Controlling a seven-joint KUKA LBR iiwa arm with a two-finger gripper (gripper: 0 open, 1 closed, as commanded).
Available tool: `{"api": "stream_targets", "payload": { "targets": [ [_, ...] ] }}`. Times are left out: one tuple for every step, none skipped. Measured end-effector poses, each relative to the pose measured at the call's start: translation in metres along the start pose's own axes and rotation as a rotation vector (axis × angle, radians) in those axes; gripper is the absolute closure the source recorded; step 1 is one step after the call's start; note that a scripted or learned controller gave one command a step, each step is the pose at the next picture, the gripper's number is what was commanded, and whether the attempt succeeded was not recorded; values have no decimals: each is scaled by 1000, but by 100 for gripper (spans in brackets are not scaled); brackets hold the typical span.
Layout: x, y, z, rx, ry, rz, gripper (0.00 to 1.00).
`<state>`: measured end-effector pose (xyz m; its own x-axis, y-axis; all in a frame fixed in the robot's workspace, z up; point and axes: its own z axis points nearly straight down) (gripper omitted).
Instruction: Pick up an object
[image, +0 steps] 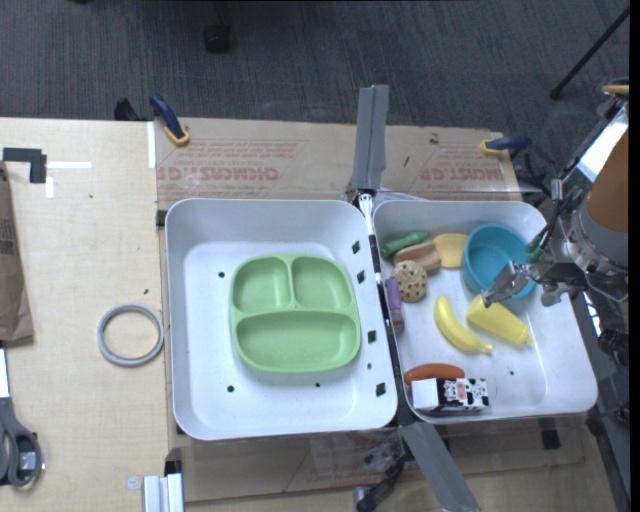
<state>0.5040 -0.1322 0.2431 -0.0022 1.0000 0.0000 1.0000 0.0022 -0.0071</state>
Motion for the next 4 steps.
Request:
{"api": "stream_targets", "payload": {
  "targets": [
    [-32,-3,151,0,2,5,0],
    [-11,50,156,3,2,164,0],
    [-11,48,153,15,5,165,100],
    [64,47,-11,-5,-2,97,100]
  ]
}}
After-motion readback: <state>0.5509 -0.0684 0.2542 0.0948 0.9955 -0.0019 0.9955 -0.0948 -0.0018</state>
